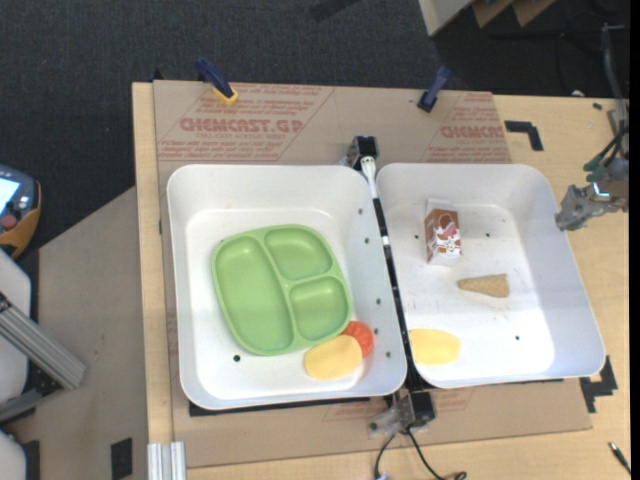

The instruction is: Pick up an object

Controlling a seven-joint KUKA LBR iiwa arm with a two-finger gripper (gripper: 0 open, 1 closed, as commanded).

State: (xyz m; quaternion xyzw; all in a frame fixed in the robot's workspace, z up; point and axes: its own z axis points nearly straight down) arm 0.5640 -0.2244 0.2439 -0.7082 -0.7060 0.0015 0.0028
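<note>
The right bin [560,268] holds a small brown-and-white carton [442,234], a tan wedge-shaped piece [485,286] and a flat yellow piece [434,346] near its front left corner. In the left bin [190,268] lies a green divided plate [281,288], with a yellow lump [332,359] and a small red piece [361,337] at its front right. My gripper [583,206] is at the far right edge of the view, just outside the right bin's right rim and well away from every object. Nothing shows between its fingers.
The bins stand side by side on a cardboard-covered bench [300,118], held by blue clamps [216,80] at the back. A black bracket [364,151] sits between the bins at the back. Dark floor surrounds the bench.
</note>
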